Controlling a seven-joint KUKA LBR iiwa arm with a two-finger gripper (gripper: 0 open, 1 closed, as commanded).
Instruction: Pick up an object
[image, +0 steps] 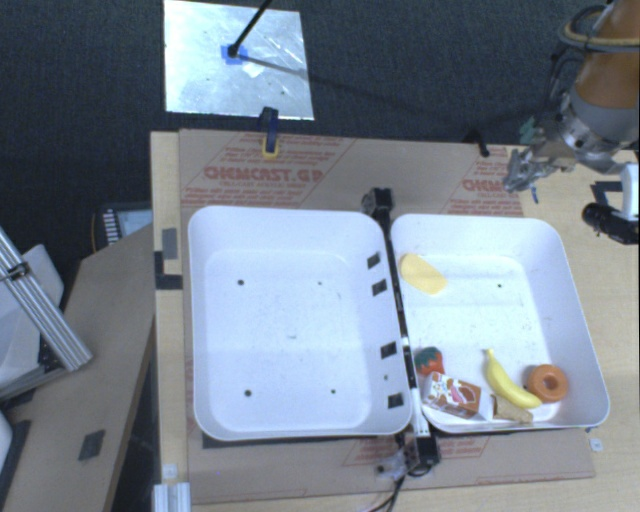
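The arm (600, 70) is cut off by the top right corner, so you only get the orange band and the grey wrist. The gripper (522, 177) hangs over the brown board (300, 165) just past the far edge of the right bin (575, 300), touching nothing. It's small and blurry and I honestly cannot tell how it's set.

All the stuff is in the right bin. A pale yellow lump (423, 274) sits near the far left corner by the divider. Along the near edge: a small red and green thing (429, 359) I can't identify, a printed snack packet (456, 396) just beside it, a banana (505, 381), and an orange ring like a donut (547, 382). A tan bit peeks out under the banana's end, too small to name.

The left bin (290, 330) is next door, and a silvery sheet (238, 58) lies at the far side.
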